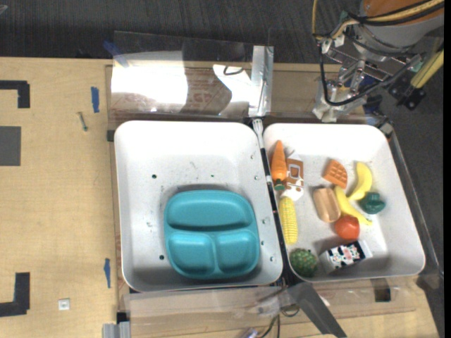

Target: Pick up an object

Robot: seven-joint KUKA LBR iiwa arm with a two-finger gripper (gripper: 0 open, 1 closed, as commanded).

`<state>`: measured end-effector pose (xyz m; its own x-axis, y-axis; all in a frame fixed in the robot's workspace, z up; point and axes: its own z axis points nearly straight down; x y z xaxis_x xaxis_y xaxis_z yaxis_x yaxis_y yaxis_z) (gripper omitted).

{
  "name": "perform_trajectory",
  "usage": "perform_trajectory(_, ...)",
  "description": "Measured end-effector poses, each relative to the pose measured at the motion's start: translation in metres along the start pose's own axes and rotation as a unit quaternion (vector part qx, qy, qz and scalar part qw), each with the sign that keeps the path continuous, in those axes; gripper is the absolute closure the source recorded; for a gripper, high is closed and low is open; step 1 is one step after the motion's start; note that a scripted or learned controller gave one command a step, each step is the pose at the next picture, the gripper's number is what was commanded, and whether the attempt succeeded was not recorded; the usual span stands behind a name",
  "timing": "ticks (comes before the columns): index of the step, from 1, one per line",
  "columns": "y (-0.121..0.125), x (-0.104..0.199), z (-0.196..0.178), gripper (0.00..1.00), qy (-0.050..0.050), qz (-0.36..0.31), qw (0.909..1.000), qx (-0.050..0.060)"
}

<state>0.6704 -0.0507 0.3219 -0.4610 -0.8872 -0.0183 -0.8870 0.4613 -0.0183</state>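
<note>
The tool hangs at the upper right, above the counter just beyond the far rim of the right bin; its tip is lost in cables and brackets, so I cannot tell its state, and nothing is visibly carried. All candidate objects lie in that bin: a carrot and corn cob along the left wall, a banana, a tomato, a broccoli floret and a small cow-print carton. The left bin holds a teal divided tray. By my judgement the pick has not begun: the approach, descent, grasp and lift are all left.
</note>
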Motion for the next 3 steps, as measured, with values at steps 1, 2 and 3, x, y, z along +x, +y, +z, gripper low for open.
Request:
perform_trajectory(1, -0.001, -0.002, -0.013, 1.0, -0.005, 0.002, 1.0, 0.005)
perform_trajectory(2, -0.003, -0.005, -0.025, 1.0, -0.009, 0.003, 0.9999, 0.009)
perform_trajectory(3, 0.018, 0.04, 0.018, 1.0, 0.007, -0.063, 0.998, -0.009)
